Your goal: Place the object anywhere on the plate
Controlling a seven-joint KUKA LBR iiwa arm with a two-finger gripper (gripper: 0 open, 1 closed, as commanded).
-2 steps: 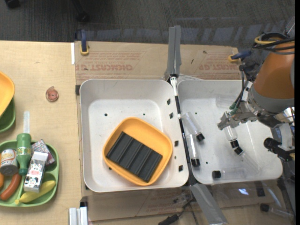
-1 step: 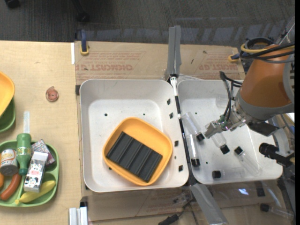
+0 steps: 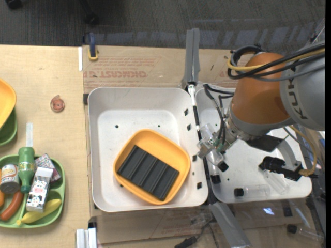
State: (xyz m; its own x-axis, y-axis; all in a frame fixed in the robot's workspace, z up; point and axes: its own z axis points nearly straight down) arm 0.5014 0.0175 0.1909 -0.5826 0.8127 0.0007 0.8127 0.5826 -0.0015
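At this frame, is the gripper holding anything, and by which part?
Cannot be told. The gripper sits over the divide between the white bins, its tip hidden under the wrist. The dark ribbed rectangular block lies on the orange square plate, apart from it.

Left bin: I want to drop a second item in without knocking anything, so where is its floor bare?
In the left bin, floor is bare along the far wall and in the left strip beside the yellow plate. The near right is crowded: the plate, bearing a black ridged object, fills it.
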